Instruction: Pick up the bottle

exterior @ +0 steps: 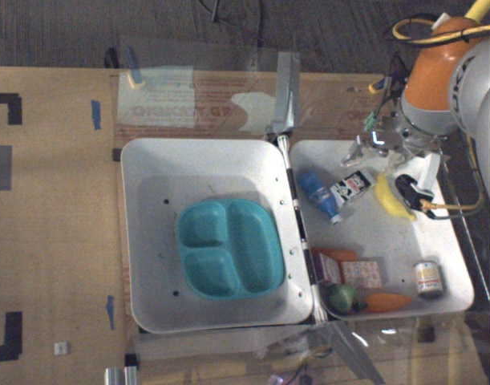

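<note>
The bottle (317, 193) is blue with a pale cap. It lies on its side at the left of the right bin (461, 295), close to the wall between the bins. My gripper (378, 149) hangs over the back of that bin, up and to the right of the bottle and apart from it. Nothing shows in its grasp. The grey arm with its orange band (437, 79) comes in from the upper right.
A small black-and-white carton (353, 187) lies just right of the bottle, and a banana (390, 200) beyond it. At the bin's front are a can (427, 278), a carrot (386, 301), a green fruit (342, 297) and a red box (353, 269). The left bin (148, 167) holds a teal divided plate (228, 247).
</note>
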